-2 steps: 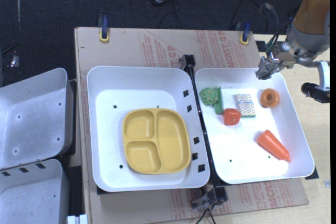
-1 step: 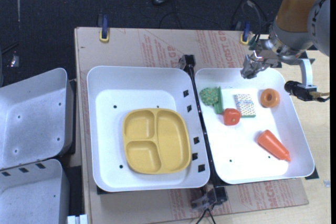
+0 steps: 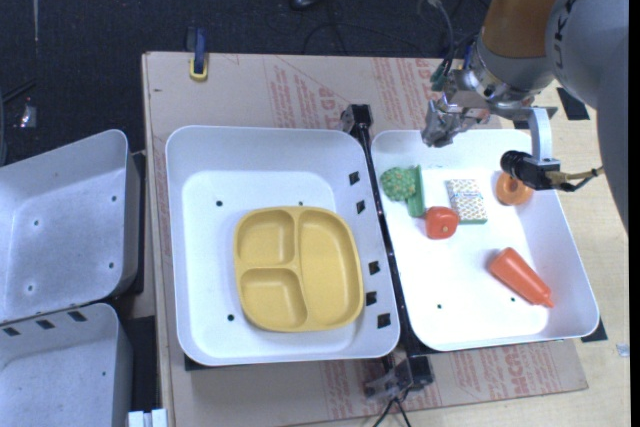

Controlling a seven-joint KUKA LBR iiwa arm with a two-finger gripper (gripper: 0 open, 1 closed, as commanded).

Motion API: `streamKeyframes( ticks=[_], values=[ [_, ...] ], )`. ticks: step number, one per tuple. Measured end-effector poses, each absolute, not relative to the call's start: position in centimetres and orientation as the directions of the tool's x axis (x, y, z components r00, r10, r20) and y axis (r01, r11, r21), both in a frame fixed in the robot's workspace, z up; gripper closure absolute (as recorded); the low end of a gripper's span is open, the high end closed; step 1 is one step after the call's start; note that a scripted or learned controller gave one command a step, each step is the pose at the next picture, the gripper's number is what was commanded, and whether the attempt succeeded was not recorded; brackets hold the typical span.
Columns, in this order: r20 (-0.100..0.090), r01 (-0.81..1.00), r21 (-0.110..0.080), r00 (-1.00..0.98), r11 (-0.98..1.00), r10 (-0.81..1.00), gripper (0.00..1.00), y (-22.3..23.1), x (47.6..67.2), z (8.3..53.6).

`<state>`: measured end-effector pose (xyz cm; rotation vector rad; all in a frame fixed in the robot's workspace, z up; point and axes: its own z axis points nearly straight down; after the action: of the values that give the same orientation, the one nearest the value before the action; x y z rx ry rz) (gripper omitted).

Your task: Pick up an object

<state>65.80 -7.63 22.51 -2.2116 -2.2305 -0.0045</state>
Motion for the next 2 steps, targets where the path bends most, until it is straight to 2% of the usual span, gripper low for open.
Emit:
streamKeyframes(
  ticks=[2],
  values=[
    [0.002,1.000,-0.002,-0.008,0.008,1.000,1.00,3.4,63.7,21.5]
  ],
)
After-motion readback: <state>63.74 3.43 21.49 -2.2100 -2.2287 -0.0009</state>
